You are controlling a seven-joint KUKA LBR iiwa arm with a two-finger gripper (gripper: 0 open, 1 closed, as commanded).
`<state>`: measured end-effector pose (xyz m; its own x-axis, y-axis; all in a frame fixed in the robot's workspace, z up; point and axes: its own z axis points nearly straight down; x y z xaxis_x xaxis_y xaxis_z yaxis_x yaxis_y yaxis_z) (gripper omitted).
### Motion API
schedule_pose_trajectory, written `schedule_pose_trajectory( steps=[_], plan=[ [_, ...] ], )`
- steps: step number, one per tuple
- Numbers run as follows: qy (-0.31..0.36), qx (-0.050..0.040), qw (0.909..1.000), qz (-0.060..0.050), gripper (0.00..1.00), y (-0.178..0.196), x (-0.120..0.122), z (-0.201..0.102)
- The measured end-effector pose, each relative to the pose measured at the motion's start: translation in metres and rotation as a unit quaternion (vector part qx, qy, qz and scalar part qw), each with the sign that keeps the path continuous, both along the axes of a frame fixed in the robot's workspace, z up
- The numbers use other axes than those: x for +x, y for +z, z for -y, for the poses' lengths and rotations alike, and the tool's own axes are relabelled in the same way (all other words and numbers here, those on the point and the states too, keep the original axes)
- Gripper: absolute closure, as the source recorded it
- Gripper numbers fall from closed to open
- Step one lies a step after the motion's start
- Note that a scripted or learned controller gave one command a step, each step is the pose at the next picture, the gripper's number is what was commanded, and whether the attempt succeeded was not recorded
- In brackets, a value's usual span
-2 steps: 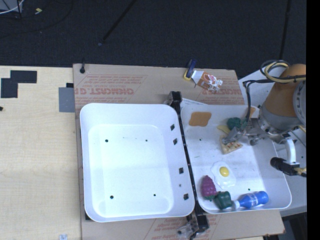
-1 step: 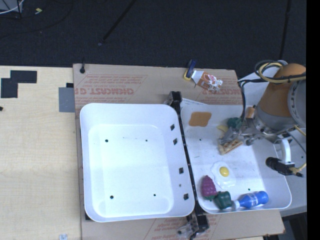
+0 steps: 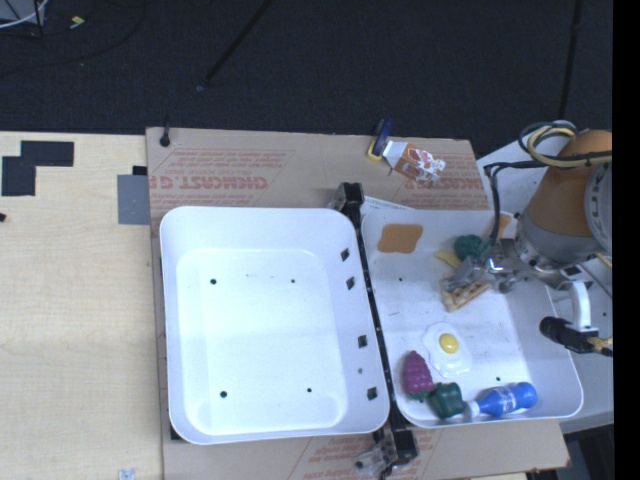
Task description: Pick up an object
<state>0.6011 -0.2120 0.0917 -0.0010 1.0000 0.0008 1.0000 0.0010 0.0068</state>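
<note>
Fried egg (image 3: 446, 346) mid-bin — purple piece (image 3: 417, 373) beside

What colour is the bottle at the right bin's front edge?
Blue with a white cap, seen in the camera view: bottle.

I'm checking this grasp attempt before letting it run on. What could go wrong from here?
The gripper sits low in the right bin among a tan piece and a dark green object lying close together, so it might nudge both or catch two at once. It also works near the bin's far wall, which may crowd the approach.
</note>
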Motion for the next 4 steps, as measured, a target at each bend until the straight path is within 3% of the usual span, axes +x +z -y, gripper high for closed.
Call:
schedule_pose_trajectory(
  steps=[2,4],
  plan=[
    [-0.003,-0.0023,1.0,0.001,0.0,0.0,-0.04,-0.015],
    [-0.003,-0.002,1.0,0.002,0.0,0.0,-0.118,-0.051]
  ],
)
